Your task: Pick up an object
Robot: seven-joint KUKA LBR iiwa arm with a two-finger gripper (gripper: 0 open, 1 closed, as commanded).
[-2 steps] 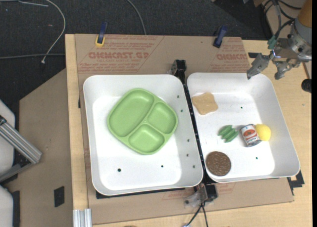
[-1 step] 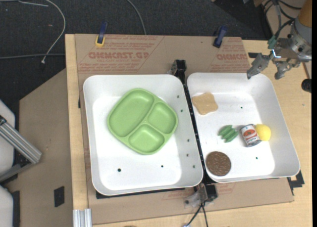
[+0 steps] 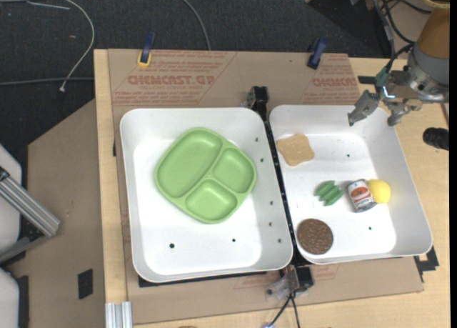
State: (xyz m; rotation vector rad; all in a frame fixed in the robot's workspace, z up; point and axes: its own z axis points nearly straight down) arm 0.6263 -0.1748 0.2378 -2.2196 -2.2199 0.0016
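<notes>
Bench (image 3: 78,176) of brown board is seen from above, with two shallow white bins laid side by side on it. Places below are taken from the right bin (image 3: 400,176).

Gripper (image 3: 377,110) is held over the right bin's far right corner, above the rim. Its two fingers (image 3: 360,111) are spread apart, with nothing between them; one points down-left over the bin floor, the other is angled toward the bin's right wall. Grey arm with an orange band (image 3: 437,33) is seen rising out past that same corner.

Inside the right bin, five things are noted:
- tan flat piece shaped like a slice of toast (image 3: 295,149), lying near the bin's left wall, toward the far end;
- small green item (image 3: 328,192), roughly mid-bin, a little toward the near side;
- small can with a red and white label (image 3: 361,196), lying tilted just right of the green item;
- yellow ball-like item (image 3: 380,191), touching or just beside the can on its right;
- dark brown round disc (image 3: 315,236), at the bin's near left corner.

All five are well apart from the gripper; none is touched by it.

Left bin (image 3: 143,248), adjoining the right bin's left wall, is seen to carry a green three-compartment plate (image 3: 206,174), lying flat and turned at an angle near its middle.

Two blue clamps (image 3: 317,53) are fixed on the bench's far edge, beyond the bins.
</notes>
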